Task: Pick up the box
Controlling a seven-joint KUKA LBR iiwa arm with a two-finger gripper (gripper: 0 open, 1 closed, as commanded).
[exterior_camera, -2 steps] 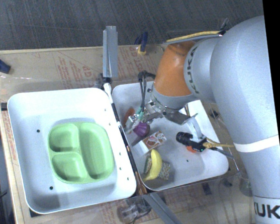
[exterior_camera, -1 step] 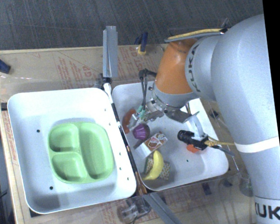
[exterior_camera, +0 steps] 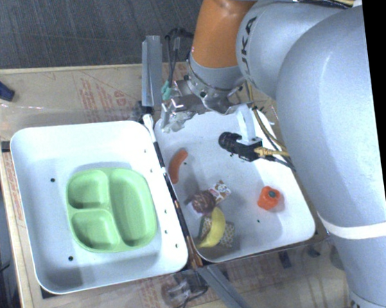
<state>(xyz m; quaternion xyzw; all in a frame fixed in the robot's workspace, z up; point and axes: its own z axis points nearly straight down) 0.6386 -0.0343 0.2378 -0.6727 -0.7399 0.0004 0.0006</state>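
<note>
Gripper (exterior_camera: 173,114) hovers at right bin's (exterior_camera: 297,231) far rim; box (exterior_camera: 211,198) print unreadable.

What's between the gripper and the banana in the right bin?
In the camera view, from the gripper down to the banana lie an orange sausage-shaped item near the bin's left wall, then a small brown-and-white packet just above the banana.
</note>
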